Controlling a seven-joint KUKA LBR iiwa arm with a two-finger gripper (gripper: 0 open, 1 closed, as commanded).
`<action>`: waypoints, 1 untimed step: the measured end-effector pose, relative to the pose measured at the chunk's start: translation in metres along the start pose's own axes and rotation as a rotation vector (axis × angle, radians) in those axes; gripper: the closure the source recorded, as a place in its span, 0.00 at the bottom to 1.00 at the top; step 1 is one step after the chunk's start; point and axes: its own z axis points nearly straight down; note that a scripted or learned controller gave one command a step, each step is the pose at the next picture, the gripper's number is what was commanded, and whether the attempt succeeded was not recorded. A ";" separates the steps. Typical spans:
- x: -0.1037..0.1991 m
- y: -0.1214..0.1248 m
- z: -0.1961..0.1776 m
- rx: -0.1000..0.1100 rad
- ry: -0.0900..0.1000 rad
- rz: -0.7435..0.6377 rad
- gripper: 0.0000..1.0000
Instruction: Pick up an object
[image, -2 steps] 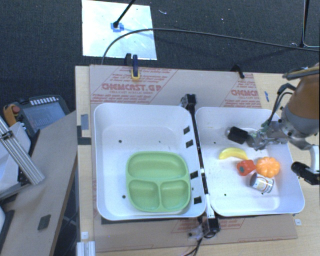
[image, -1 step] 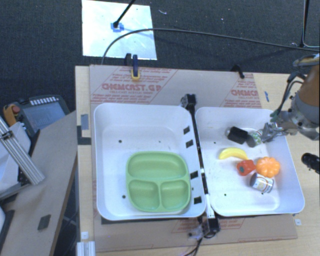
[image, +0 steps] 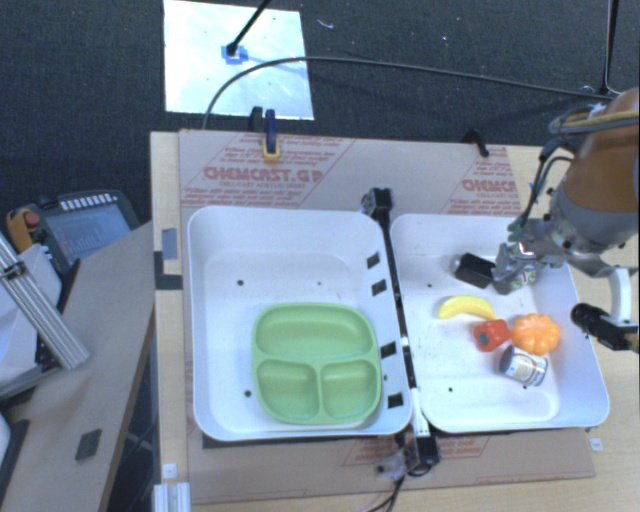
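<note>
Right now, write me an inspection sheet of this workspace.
Surface: bench bears two shallow white bins, left bin and right bin, side by side.
Job's things: in the right bin, a banana, a red piece, an orange fruit, a small can and a dark block.
Clutter: green divided tray in the left bin.
Grippers: gripper low over the right bin, beside the dark block; jaws' state unclear.
Cables: black cable arcs behind the bench.
Surroundings: teach pendant at left; pale sheet on the dark floor.
</note>
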 end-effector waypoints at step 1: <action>0.060 -0.006 -0.006 0.000 0.001 -0.002 1.00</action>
